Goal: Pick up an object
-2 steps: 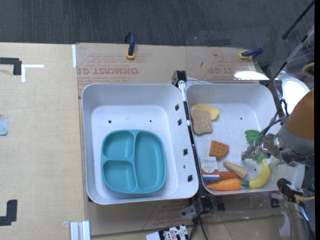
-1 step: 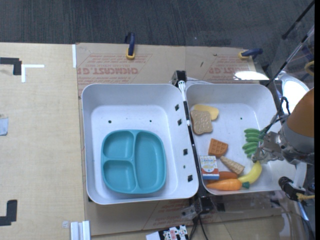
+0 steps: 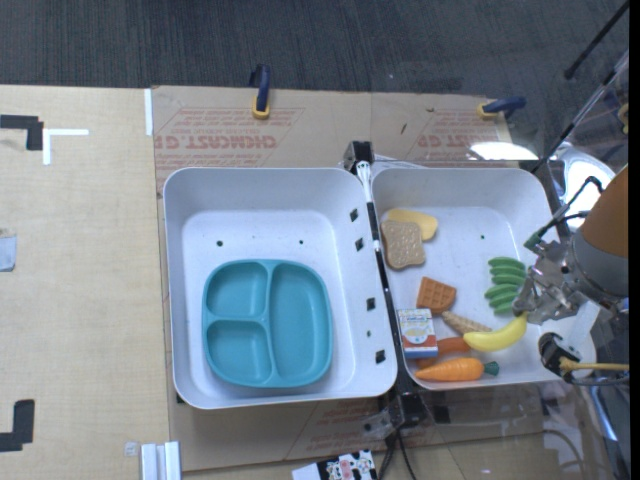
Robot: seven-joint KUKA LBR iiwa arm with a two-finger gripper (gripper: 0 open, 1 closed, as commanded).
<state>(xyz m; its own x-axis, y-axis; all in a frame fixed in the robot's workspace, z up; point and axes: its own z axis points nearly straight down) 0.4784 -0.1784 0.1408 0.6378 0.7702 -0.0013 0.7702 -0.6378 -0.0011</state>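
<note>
Fingers are hard to read, so you cannot tell whether they are spread or closed. Your gripper (image 3: 541, 295) hovers at the right bin's (image 3: 470, 196) right edge, just beside the banana (image 3: 496, 336) and green beans (image 3: 506, 279). Carrot (image 3: 452, 370), waffle (image 3: 436, 295), and bread (image 3: 404, 243) lie farther left; the teal tray (image 3: 268, 323) sits in the left bin (image 3: 250, 190).
</note>
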